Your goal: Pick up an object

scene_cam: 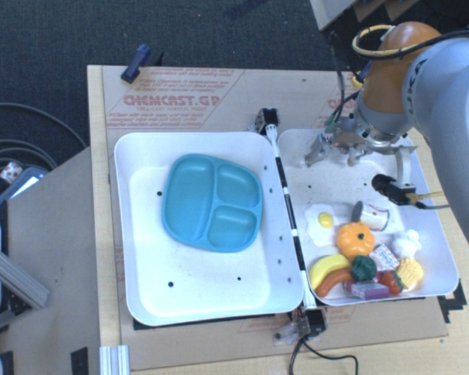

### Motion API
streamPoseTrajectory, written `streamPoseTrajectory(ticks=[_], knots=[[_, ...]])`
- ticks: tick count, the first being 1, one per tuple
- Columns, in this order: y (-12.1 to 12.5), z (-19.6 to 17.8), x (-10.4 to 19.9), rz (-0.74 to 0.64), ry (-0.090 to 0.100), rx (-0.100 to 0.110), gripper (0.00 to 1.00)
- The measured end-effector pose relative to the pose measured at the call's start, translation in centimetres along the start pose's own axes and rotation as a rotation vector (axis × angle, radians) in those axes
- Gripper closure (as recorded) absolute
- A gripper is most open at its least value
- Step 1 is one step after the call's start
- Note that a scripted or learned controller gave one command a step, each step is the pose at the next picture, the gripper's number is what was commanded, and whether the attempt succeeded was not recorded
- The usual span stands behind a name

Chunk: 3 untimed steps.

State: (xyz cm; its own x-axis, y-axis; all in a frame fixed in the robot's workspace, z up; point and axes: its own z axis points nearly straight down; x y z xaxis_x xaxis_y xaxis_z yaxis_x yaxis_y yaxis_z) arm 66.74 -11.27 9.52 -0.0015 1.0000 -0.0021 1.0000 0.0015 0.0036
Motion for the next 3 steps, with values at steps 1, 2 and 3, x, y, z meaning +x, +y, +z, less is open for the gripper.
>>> streamPoseTrajectory(ticks=[1, 2, 3], knots=[[0.1, -1.0, 0.0, -0.001, -0.001, -0.003, 1.00], [0.1, -1.0, 0.0, 0.000, -0.001, -0.002, 0.00], [-0.1, 1.1, 1.9, 0.001, 0.003, 0.007, 0.00]])
